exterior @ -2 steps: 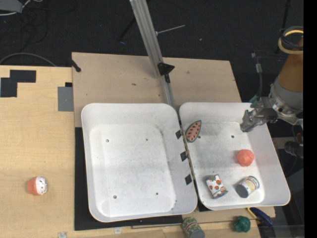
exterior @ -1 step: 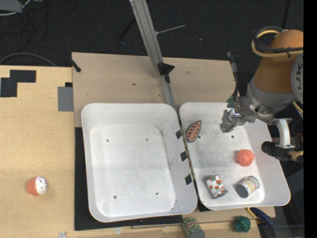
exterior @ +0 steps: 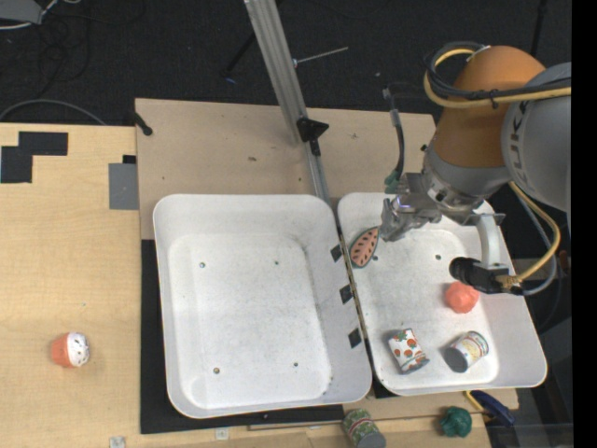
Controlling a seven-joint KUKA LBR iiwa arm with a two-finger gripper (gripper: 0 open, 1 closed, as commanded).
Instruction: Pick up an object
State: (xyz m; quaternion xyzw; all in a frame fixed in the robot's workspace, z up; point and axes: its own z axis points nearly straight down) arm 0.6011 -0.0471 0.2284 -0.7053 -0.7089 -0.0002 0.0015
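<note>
The jaws (exterior: 396,220) hang low over the upper left corner of the right bin (exterior: 508,367), and whether they are open or closed I cannot tell — the wrist hides the tips. The nearest thing is an orange speckled oval (exterior: 364,245), just left of and slightly below the jaws, lying against the bin's left wall. Its long axis runs on a slant, upper right to lower left, so a grip across its short width looks the likelier fit. Room is tight there: the wall and the seam with the left bin (exterior: 177,222) crowd the oval's left side, while its right side faces open bin floor. The other things lie well apart toward the near right: a red ball (exterior: 460,297), a spotted cup (exterior: 407,350) and a small can (exterior: 466,350) beside it. A short shift left and down would bring the jaws over the oval; the wall is the main risk.
</note>
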